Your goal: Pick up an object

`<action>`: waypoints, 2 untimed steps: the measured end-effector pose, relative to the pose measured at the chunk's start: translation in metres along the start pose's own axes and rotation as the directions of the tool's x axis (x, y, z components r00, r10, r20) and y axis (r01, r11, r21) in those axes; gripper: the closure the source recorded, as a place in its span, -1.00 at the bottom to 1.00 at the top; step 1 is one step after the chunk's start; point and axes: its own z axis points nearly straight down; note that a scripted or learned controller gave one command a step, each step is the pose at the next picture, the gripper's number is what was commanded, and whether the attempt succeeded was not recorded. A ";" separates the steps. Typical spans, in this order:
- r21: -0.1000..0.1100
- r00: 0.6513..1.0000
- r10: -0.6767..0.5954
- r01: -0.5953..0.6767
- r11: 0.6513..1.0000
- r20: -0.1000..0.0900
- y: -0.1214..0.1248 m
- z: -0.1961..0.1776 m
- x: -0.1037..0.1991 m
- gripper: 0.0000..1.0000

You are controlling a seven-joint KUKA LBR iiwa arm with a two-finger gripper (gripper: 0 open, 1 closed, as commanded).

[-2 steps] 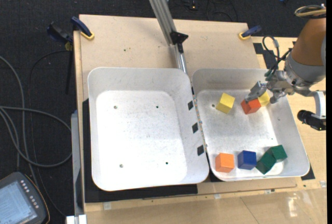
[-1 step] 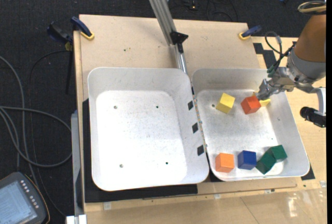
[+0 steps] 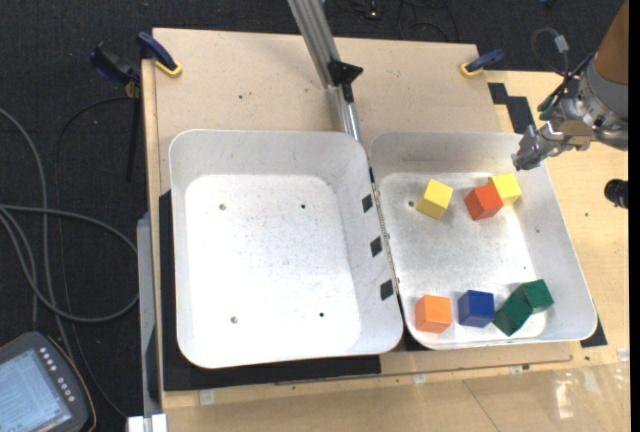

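In the right bin [image 3: 560, 250], the middle of the floor lies open between two groups of blocks: a yellow block [image 3: 435, 198], a red block [image 3: 483, 201] and a smaller yellow block [image 3: 506, 186] stand near the far side, the last two touching, while an orange block [image 3: 433, 312], a blue block [image 3: 477, 308] and two green blocks [image 3: 522, 306] crowd the near wall with little room between them. The gripper [image 3: 528, 152] hangs over the far right rim, near the smaller yellow block. The left bin [image 3: 262, 245] offers a bare floor, bounded by its raised walls and the black clips [image 3: 377, 245] along the shared edge.
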 end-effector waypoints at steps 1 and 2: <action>0.005 1.000 0.000 0.000 1.000 -0.002 0.001 -0.003 0.000 1.00; 0.010 1.000 -0.005 0.005 1.000 -0.005 -0.004 0.006 0.051 1.00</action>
